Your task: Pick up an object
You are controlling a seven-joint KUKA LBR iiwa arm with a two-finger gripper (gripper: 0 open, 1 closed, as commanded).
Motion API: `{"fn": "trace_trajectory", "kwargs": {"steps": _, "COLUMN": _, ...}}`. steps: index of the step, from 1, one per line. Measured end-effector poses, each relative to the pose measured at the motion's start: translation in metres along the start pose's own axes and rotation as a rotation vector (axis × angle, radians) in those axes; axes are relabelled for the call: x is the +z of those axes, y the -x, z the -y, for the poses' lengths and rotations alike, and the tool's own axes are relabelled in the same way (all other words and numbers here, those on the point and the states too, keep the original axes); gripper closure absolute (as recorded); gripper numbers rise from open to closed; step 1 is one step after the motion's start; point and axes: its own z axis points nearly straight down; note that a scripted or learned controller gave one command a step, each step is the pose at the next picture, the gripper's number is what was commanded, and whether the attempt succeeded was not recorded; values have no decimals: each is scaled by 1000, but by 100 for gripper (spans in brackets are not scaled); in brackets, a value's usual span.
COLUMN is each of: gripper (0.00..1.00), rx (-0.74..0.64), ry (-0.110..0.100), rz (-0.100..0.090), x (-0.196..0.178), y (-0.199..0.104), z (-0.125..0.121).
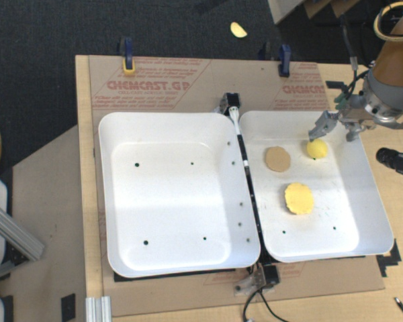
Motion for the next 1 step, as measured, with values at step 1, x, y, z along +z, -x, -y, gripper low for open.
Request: {"fn": "trace_trajectory", "kwargs": {"steps": 1, "gripper": 0, "rx": 1, "ry": -3, "rz": -9, "x": 111, "y": 36, "z": 2}}
